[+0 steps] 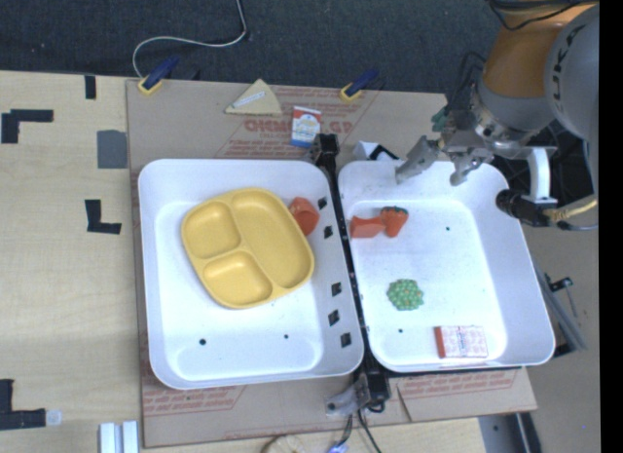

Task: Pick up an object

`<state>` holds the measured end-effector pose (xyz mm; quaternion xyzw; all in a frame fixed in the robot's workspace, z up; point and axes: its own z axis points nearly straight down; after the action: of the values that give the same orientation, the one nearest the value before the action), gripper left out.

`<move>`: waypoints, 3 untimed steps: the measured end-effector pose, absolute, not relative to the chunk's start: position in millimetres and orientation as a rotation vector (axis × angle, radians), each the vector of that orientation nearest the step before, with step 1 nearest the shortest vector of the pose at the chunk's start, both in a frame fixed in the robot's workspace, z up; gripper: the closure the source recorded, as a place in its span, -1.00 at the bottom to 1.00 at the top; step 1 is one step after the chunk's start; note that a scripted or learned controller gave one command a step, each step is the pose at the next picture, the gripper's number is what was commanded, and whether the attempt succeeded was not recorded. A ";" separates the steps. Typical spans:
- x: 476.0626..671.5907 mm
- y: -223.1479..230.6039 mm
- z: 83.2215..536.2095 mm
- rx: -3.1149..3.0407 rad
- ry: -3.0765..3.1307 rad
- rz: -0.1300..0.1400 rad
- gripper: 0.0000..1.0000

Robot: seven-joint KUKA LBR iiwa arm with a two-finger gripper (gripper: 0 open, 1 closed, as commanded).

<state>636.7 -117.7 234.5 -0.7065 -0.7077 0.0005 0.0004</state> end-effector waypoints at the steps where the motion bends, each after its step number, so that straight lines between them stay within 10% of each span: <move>1: 654.6 -116.7 143.6 -2.217 -2.220 0.005 -1.00; 2: 657.0 -143.2 86.3 -2.222 -2.225 -0.001 -1.00; 3: 657.4 -142.9 96.1 -2.221 -2.228 -0.001 1.00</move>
<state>657.4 -142.9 96.1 -0.7061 -0.7081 -0.0002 -0.0022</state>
